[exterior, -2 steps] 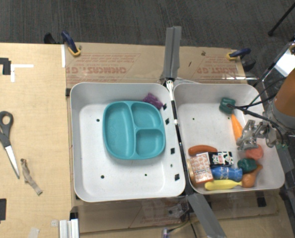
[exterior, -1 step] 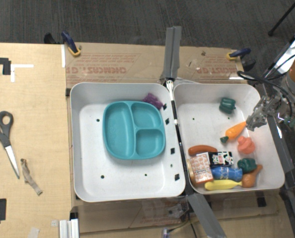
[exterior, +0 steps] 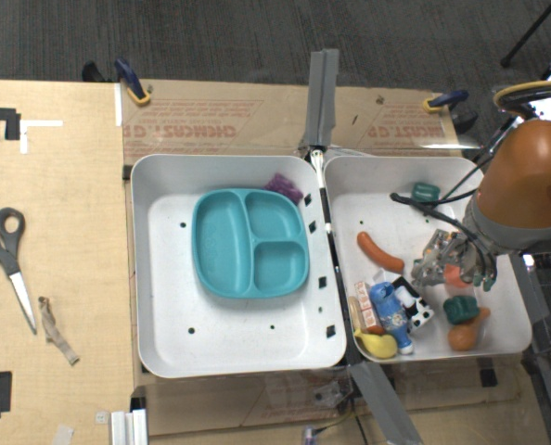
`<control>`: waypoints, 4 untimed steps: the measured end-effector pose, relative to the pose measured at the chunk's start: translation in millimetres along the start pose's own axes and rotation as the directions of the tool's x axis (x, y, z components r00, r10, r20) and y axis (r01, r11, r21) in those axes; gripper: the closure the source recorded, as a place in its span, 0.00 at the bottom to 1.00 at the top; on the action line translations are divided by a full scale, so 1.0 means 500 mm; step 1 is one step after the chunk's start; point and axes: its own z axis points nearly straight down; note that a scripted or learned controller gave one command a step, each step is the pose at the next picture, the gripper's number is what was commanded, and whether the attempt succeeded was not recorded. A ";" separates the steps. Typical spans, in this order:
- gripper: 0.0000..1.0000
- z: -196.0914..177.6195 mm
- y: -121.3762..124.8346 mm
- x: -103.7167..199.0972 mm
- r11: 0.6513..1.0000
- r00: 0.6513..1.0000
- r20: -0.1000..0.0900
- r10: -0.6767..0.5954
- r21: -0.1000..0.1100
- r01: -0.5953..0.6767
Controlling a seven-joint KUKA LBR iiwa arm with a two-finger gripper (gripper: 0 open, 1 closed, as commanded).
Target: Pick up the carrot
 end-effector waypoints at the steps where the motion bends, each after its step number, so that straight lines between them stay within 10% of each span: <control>1: 1.00 -0.032 0.071 0.037 0.994 0.994 0.001 -0.106 0.000 0.106; 2: 1.00 -0.056 -0.026 0.100 0.958 0.958 -0.001 -0.288 0.000 0.288; 3: 1.00 -0.184 -0.083 -0.063 0.874 0.874 0.003 -0.486 0.000 0.486; 4: 1.00 -0.070 -0.144 0.020 0.730 0.730 -0.001 -0.683 -0.002 0.683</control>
